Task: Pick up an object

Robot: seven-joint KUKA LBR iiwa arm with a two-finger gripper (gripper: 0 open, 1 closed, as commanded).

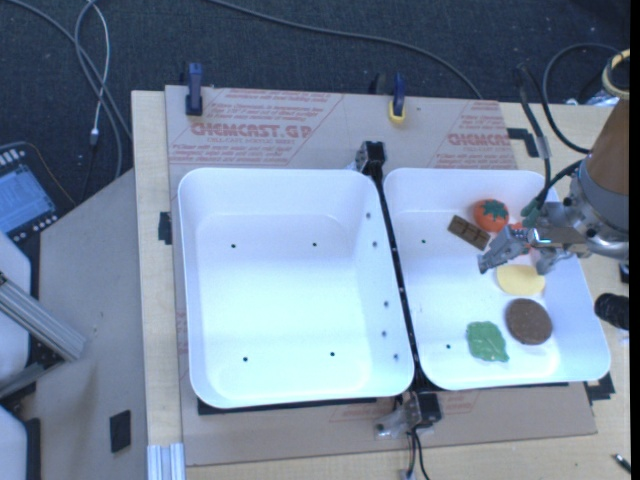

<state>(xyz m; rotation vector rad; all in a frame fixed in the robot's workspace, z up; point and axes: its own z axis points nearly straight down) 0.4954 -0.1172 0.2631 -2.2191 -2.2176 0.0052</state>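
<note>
Several small items lie in the right bin [440,363]: an orange tomato-like ball [490,213], a brown chocolate bar [467,231], a pale yellow piece [522,282], a round brown cookie [528,322] and a green leafy piece [487,341]. My gripper [522,259] reaches in from the right and hangs over the right bin, just above the yellow piece and below the orange ball. Its two grey fingers [496,258] are spread apart, open, with nothing held between them.
The left bin [200,298] sits beside the right one, with a black divider clip [372,155] at the far end between them. Blue and yellow clamps [398,104] pin the cardboard sheet at the back. Cables run over the dark floor behind the bench.
</note>
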